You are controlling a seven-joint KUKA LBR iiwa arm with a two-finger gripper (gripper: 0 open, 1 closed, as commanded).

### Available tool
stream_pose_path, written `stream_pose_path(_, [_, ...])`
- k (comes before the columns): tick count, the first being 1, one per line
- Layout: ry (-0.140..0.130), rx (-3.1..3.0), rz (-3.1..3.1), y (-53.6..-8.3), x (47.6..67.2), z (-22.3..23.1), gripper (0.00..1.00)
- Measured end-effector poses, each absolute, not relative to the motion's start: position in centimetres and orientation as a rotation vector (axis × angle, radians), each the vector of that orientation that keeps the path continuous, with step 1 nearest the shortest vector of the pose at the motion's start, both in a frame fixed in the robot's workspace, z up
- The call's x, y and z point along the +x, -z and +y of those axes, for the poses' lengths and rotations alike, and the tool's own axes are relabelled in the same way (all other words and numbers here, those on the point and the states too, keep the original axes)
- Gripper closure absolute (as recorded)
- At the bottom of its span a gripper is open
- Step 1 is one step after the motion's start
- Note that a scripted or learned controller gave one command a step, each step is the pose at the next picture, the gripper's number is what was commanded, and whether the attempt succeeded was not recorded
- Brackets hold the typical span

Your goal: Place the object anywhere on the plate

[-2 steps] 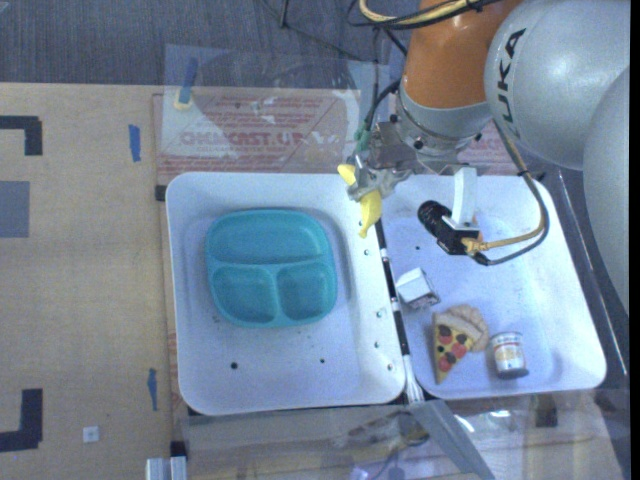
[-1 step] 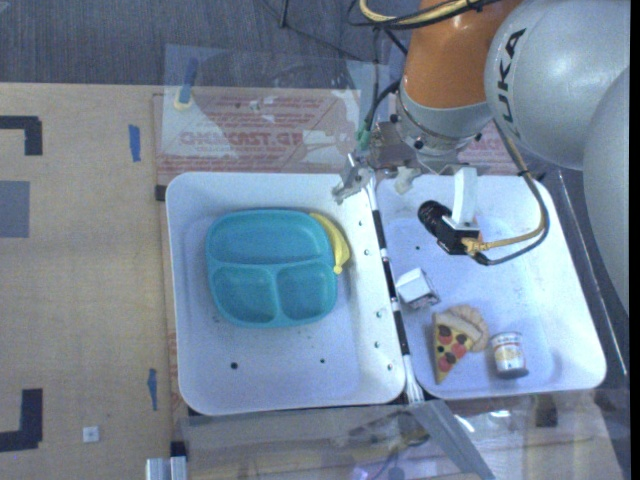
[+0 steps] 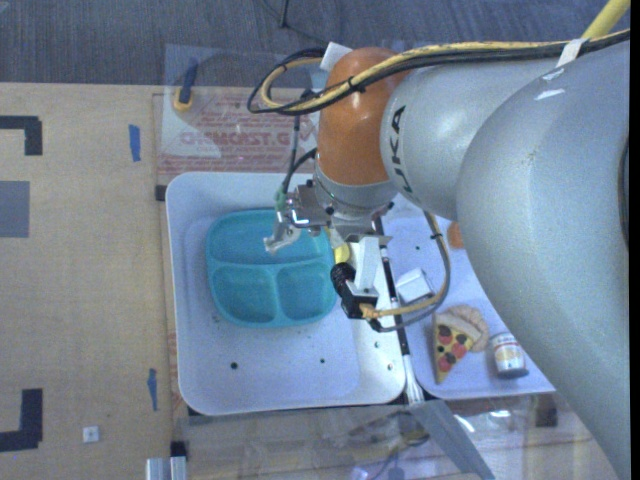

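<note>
While the arm [image 3: 480, 168] reaches in from your right and covers much of the upper right of the camera view, the left bin [image 3: 200, 368] lies mostly in sight, and you have open white floor along its near edge and its left wall. The teal plate [image 3: 250, 278], split into compartments, sits in the upper middle of that bin, near the back wall and well apart from the front rim. The claw [image 3: 282, 230] hangs over the plate's upper right part; you cannot tell from here whether it is apart or together, and nothing can be made out in it.

In the right bin [image 3: 470, 383] you see a pizza slice toy [image 3: 455, 340] near the front edge, just right of the wall the two bins share. Beside it to the right stands a small jar [image 3: 507, 354], close to the slice but apart from it. A sliver of something orange [image 3: 455, 234] peeks out from behind the arm further back; it is too hidden to name.

The surface [image 3: 80, 268] to the left of the bins is bare light wood with black corner marks and short blue tape strips. Beyond it at the top runs grey carpet [image 3: 120, 18]. The arm cuts off most of the right bin, and yellow cable [image 3: 470, 53] trails along its top.
</note>
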State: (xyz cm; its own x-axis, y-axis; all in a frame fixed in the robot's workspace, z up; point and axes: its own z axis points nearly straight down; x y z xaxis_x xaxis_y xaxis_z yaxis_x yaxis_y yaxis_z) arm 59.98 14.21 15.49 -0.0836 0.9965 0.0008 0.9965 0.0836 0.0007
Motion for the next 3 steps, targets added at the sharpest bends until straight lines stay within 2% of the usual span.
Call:
stream_pose_path(1, [0.005,-2.133,-2.306,-16.5,60.1,14.0,1.00])
stream_pose_path(2, [0.003,-2.116,-2.323,-21.6,62.6,12.8,1.00])
stream_pose_path(3, [0.003,-1.974,-2.446,-23.5,63.7,20.3,1.00])
